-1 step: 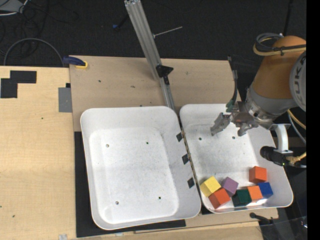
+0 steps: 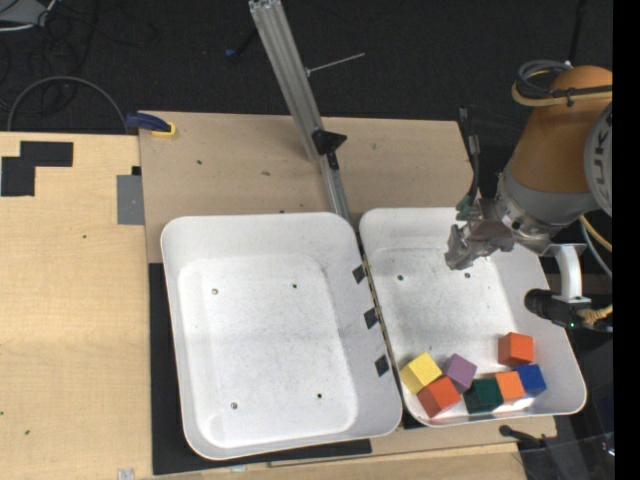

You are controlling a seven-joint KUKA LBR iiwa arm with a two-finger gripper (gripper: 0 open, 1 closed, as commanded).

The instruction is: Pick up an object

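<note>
Camera view: two bins (image 2: pixel 200 238), seven blocks (image 2: pixel 470 373), one tool (image 2: pixel 462 251).

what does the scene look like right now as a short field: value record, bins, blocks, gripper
left bin: white, shallow, no blocks in it
right bin: white, shallow, holds all the blocks
blocks: clustered at the right bin's near edge
block colours: yellow block, purple block, red block, green block, orange block, blue block, second red block a little apart
gripper: over the right bin's far half, away from the blocks
held object: none seen
</note>
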